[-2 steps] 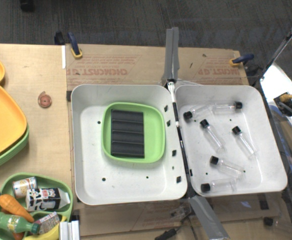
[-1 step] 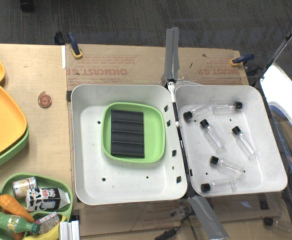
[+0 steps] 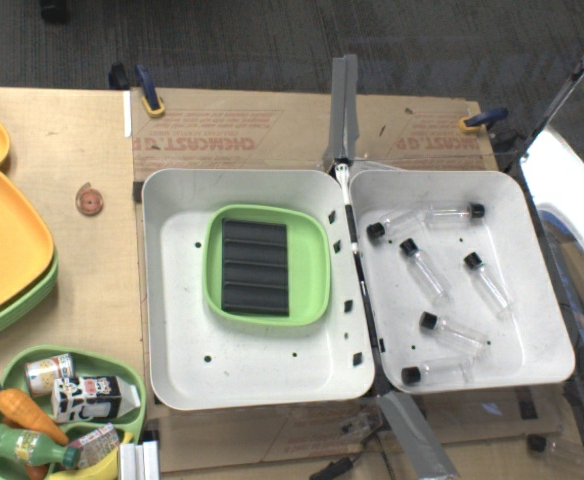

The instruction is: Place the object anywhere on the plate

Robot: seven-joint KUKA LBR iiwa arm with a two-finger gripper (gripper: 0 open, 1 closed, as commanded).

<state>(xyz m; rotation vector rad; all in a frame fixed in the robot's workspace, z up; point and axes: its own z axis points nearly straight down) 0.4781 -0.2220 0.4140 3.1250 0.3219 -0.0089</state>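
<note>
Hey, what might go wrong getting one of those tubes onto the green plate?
The clear tubes lie scattered at different angles in the right bin, likely hard to see and prone to rolling away. The dark ridged block already fills most of the green plate, so a tube may slide off.

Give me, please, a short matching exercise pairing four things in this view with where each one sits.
Things:
1. green plate
2. clear tubes
3. black ridged block
4. toy carrot

Places:
A. right bin
B. on the plate
C. left bin
D. green bowl at bottom left

Pairs: 1-C, 2-A, 3-B, 4-D
</note>
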